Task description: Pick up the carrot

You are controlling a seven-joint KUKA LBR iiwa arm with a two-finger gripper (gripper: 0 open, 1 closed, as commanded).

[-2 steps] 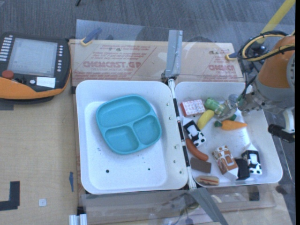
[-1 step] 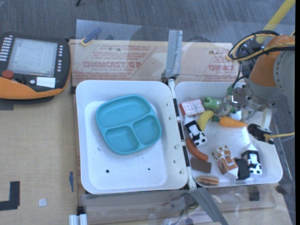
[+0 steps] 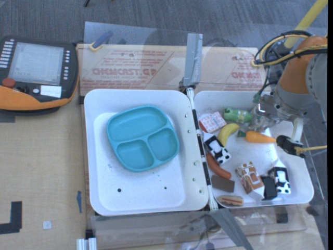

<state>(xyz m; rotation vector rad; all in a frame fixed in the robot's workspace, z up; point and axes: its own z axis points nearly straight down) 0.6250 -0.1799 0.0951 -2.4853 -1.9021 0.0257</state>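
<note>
the left bin point(image 3: 99, 155) bears a teal divided plate point(image 3: 143, 138), which lies toward its far half, with bare white floor in front of it. the right bin point(image 3: 302, 191), touching the left one along a hinged middle seam, carries the small things. the grey arm point(image 3: 304, 79) with its orange band reaches in over the far right corner of that bin, and the gripper point(image 3: 261, 120) hangs just above and beside the thick end of the carrot point(image 3: 259, 137); whether it is apart or together i cannot tell, and the carrot is not seen between them. the carrot lies on the bin floor in the far right part, pointing right. just left of it lies a banana point(image 3: 227, 133), with a green bottle point(image 3: 237, 114) behind. nearer the seam are a red-and-white packet point(image 3: 212, 122), a black-and-white cow point(image 3: 218, 150) and a sausage point(image 3: 217, 166). toward the front lie a hot dog point(image 3: 230, 200), a little house point(image 3: 249, 176) and a second cow point(image 3: 281, 180).
</note>
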